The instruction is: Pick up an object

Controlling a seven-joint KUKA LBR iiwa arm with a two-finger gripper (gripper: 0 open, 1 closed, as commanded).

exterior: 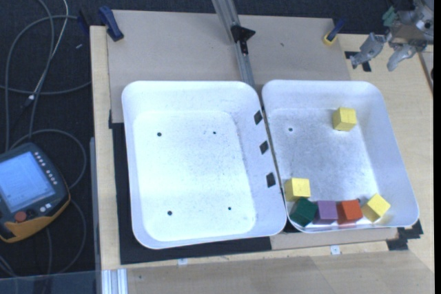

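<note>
**The arm waits above the blocks**

The fingers are spread wide apart and hold nothing. They hang over the bench, just past the top edge of the right bin. The grey arm comes in from the right side.

All the blocks are in the right bin. One yellow block sits alone near the top of the bin. It is the closest to the fingers. Five more blocks crowd along the bottom wall: a second yellow block, a green block, a purple block, a red block and a third yellow block. The left bin is beside it.

I think the lone yellow block is the best pick. It has free space on all sides, so the fingers can drop straight down around it. The blocks by the wall touch each other, so the fingers may bump them. The arm should line up over the middle of the block, go low, then squeeze.
</note>
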